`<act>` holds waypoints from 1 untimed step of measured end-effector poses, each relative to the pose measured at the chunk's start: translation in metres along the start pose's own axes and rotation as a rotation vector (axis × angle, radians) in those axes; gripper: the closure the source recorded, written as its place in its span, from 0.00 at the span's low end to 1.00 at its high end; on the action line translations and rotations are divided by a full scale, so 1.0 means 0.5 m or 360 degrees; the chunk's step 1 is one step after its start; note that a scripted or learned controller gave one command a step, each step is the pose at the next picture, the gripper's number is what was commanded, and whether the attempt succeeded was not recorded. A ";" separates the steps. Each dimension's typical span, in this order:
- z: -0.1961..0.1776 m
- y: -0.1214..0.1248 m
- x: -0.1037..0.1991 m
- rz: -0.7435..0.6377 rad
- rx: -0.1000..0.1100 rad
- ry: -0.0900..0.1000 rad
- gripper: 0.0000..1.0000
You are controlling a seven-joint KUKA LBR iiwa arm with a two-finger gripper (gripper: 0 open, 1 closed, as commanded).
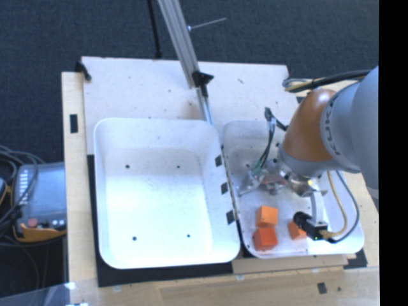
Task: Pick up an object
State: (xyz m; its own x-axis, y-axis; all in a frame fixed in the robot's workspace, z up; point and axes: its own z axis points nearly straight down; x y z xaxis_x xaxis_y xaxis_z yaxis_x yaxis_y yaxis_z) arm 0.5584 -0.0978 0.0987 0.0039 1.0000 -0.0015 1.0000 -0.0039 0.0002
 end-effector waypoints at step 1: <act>-0.024 0.002 -0.002 0.0019 -0.0009 0.0000 1.00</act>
